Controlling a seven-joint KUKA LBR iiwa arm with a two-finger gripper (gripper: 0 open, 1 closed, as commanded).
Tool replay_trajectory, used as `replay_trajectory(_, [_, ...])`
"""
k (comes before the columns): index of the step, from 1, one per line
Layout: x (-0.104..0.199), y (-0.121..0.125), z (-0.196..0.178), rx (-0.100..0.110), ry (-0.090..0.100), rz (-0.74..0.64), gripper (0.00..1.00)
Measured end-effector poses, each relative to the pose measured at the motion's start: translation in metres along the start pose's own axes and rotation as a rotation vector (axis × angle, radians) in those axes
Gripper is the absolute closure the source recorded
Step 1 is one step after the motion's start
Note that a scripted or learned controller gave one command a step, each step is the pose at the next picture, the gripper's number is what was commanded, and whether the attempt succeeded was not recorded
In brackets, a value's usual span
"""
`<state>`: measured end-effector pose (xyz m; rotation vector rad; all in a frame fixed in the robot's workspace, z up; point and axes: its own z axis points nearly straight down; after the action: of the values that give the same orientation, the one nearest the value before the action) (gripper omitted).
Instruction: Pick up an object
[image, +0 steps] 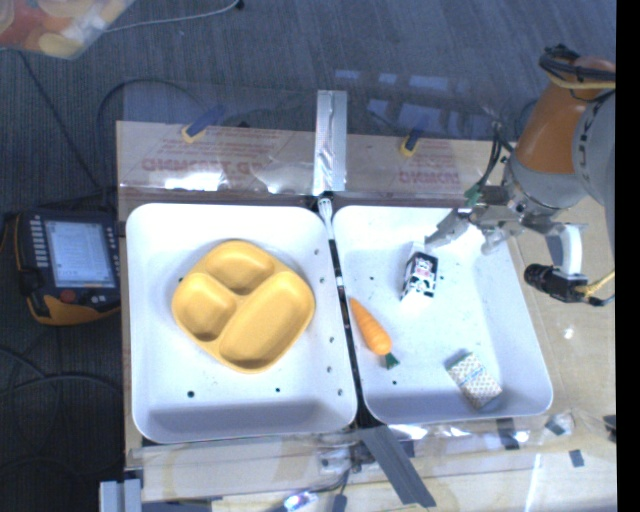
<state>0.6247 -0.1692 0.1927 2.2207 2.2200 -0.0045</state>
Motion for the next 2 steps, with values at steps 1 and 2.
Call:
replay_trajectory(1, [-0.0061,-0.0163,-0.0125,0.001,0.0,-0.128,0.0])
replay_trajectory(2, [-0.006,-0.0163,-0.0124,0.001,0.0,-0.128,0.0])
